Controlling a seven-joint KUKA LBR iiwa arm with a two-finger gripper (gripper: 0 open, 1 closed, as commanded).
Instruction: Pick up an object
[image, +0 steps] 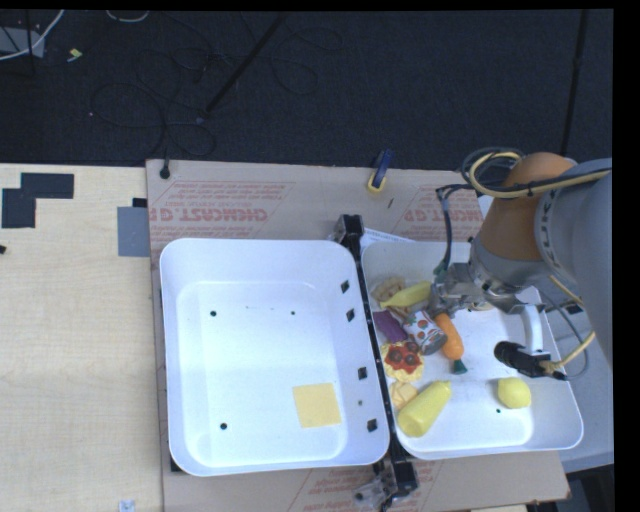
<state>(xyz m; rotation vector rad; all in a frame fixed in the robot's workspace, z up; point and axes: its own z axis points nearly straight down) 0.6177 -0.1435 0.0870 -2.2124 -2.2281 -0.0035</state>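
- Gripper (446, 303) low over the right bin (560, 432), at the upper end of a cluster of toys near the divider between the bins. Whether released or clenched cannot be told from this slant.
- Nothing seen held: every toy appears to lie on the bin floor.
- Likeliest targets, judged by nearness:
  - orange carrot (451, 339), just below the gripper;
  - yellow banana-like piece (406, 296), just beside it toward the divider.
- Also in the right bin:
  - purple piece (388, 325), against the divider;
  - red patterned piece (403, 358), below the purple one;
  - yellow corn-like piece (424, 408), near the front wall;
  - small yellow lemon (514, 393), well apart from the cluster.
- Left bin (190, 300) bearing a flat yellow square (317, 405), well apart from the gripper and probably not the aim.
- Stage, as a judgement: approach done or nearly done, grasp unconfirmed, lift not yet made.
- Left to do: closing on one toy, most likely the orange carrot or the yellow banana-like piece, then raising it clear of its neighbours.
- Risk: tight crowding near the divider, so a neighbour easily pushed or caught alongside.
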